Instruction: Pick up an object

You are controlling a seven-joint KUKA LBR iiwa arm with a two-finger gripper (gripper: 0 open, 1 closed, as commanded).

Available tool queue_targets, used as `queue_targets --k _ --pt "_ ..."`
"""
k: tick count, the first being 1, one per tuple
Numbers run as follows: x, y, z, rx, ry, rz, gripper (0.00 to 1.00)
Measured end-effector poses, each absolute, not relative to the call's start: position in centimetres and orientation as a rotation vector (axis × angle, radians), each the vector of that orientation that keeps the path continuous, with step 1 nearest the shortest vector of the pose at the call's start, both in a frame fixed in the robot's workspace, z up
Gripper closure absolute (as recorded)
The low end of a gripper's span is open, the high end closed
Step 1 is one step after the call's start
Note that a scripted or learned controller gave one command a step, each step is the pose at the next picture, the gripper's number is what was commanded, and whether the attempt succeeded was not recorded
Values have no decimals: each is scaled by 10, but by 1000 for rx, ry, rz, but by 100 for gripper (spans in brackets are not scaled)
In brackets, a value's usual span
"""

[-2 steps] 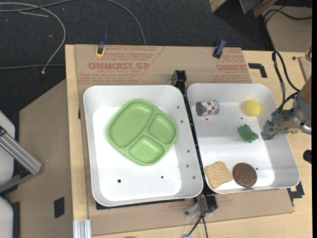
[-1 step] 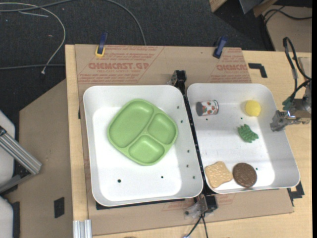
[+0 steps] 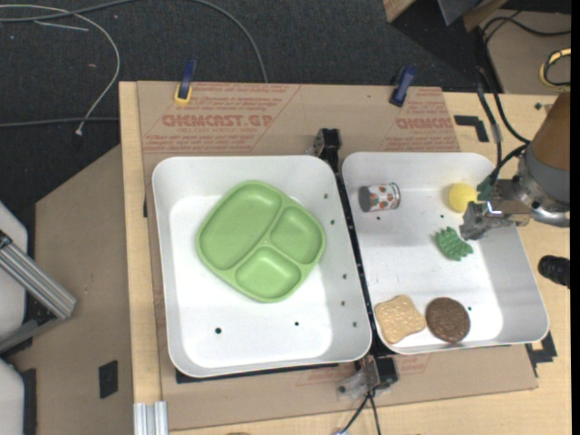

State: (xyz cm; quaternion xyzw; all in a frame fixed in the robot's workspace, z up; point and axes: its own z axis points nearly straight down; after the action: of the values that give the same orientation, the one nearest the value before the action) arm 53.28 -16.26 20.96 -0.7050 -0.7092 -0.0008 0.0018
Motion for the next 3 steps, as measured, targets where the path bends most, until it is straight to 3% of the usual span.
queue_targets --k 2,3 --pt "536 -46 209 -2210 -2226 -1 100" --pt "546 14 206 -2212 -2228 -3 100"
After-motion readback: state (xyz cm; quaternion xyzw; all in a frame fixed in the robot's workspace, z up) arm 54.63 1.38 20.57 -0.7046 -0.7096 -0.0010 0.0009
